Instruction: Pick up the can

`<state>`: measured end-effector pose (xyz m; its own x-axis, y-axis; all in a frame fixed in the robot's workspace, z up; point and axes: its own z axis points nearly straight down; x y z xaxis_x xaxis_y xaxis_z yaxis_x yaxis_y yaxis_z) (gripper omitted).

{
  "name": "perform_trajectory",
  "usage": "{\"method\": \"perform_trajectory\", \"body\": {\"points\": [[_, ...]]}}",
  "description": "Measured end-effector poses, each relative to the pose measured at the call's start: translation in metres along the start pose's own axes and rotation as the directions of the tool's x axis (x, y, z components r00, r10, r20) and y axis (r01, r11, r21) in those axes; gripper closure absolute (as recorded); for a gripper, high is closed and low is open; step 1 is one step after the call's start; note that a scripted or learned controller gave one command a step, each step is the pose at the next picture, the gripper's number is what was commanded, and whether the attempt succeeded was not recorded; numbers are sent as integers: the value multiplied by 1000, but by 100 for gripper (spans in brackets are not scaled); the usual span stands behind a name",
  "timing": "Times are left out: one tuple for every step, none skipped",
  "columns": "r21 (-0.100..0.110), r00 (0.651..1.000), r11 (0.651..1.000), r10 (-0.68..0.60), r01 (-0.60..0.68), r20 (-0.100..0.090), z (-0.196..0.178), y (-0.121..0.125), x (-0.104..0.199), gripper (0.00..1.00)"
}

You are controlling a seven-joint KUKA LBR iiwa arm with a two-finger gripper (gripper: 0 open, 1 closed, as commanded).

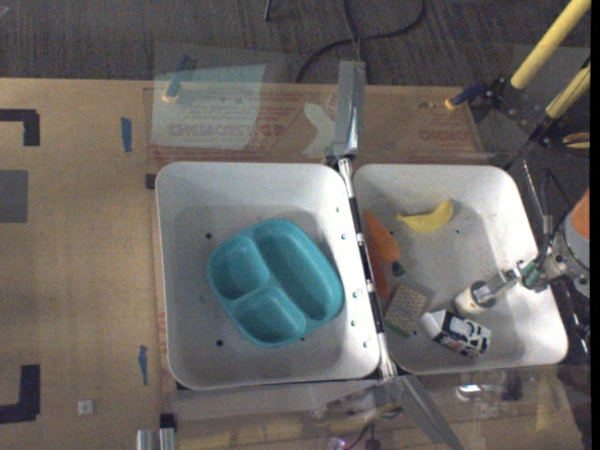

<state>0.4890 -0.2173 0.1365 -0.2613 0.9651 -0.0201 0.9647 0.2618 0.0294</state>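
Note:
The can (pixel 457 333) lies on its side near the front of the right bin (pixel 506 190); it is white with a dark and blue label. My gripper (pixel 473 296) reaches in from the right and hangs low just behind the can, close to its upper edge. From this angle I cannot make out whether it touches the can.
In the right bin also lie a yellow banana (pixel 427 217) at the back, an orange carrot-like piece (pixel 380 242) along the left wall, and a speckled sponge (pixel 407 307) left of the can. The left bin (pixel 187 195) holds a teal divided plate (pixel 275 280).

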Motion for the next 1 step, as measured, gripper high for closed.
{"method": "perform_trajectory", "body": {"points": [[26,996,995,-91,92,-22,37,20,32,0]]}}
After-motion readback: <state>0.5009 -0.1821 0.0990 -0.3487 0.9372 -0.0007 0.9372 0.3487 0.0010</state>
